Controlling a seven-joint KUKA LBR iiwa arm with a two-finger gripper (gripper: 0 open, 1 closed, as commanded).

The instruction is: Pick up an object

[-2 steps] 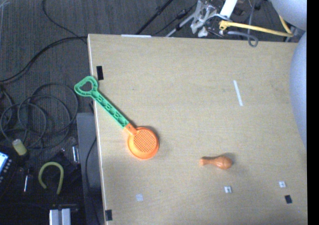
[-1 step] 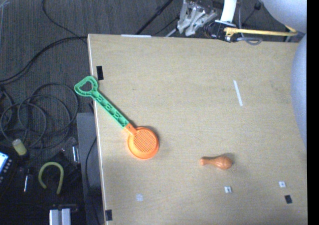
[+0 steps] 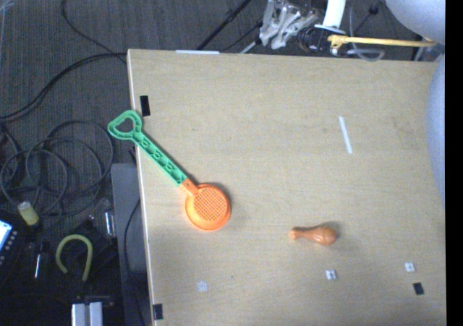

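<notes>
While the strainer [image 3: 177, 178], green-handled with an orange mesh head, lies at the desk's [image 3: 289, 100] left edge, a small orange gourd-shaped toy [image 3: 315, 235] rests to its right; the pincer [image 3: 286, 19] hangs beyond the far edge, its opening impossible to judge.

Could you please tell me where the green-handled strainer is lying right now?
The strainer lies at the board's left side, green handle overhanging the left edge, orange head left of the small orange pin.
</notes>
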